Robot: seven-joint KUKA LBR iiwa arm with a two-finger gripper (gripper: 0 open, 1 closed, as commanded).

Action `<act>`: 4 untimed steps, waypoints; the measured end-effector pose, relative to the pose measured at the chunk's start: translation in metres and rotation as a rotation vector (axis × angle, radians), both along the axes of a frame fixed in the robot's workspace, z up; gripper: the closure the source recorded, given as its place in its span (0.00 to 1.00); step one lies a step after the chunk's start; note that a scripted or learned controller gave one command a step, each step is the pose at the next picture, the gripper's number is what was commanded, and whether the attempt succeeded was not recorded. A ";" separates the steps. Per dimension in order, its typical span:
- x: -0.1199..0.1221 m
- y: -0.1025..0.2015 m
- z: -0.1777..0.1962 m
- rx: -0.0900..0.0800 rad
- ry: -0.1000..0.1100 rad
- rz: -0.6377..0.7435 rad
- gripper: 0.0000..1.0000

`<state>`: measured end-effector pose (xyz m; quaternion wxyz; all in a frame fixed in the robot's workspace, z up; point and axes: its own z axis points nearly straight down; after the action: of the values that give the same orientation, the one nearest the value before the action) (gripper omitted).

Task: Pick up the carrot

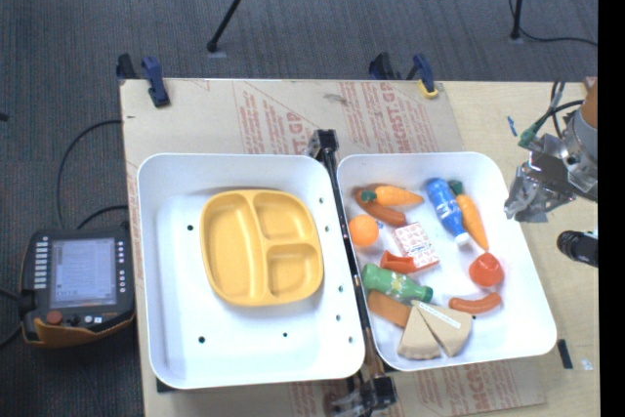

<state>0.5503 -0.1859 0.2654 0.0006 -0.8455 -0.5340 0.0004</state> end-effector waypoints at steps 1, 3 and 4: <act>-0.004 0.030 -0.122 0.002 0.004 0.001 1.00; 0.094 0.020 -0.032 -0.001 -0.003 -0.005 1.00; 0.083 -0.004 -0.147 -0.003 -0.011 0.224 1.00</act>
<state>0.6328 -0.1898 0.1189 -0.0038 -0.7806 -0.6251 -0.0033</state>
